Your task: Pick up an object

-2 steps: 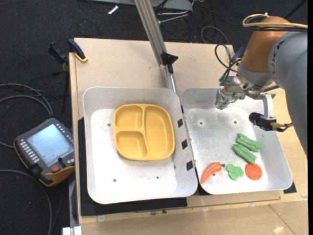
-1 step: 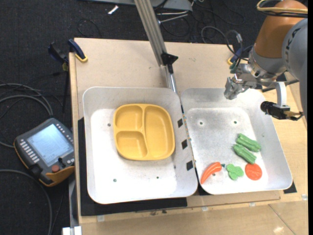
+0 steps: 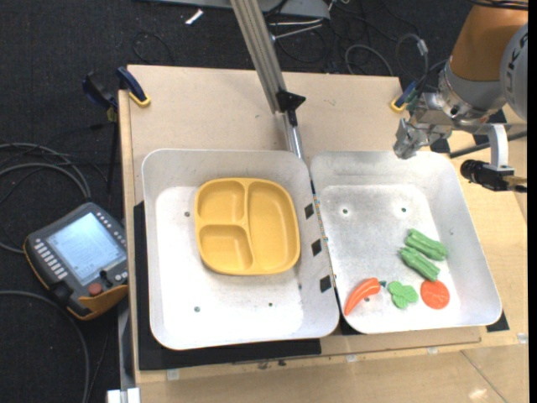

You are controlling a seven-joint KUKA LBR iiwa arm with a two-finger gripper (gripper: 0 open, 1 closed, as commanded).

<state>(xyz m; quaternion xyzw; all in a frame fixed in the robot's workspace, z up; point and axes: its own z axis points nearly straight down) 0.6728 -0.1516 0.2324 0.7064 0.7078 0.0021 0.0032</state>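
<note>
1. The arm [image 3: 487, 36] enters from the upper right, its orange band above the grey wrist, angled down and leftward.
2. The gripper [image 3: 406, 145] hangs over the far rim of the right bin [image 3: 470, 225], near that bin's back edge; whether it is open or closed cannot be told, and nothing is visibly held.
3. The toy foods lie in the right bin's near corner, well apart from the gripper: two green pods [image 3: 424, 253], an orange carrot [image 3: 362, 293], a green broccoli piece [image 3: 404, 294] and a red tomato [image 3: 435, 295].
4. A yellow divided plate [image 3: 248, 225] sits in the left bin [image 3: 168, 250].
</note>
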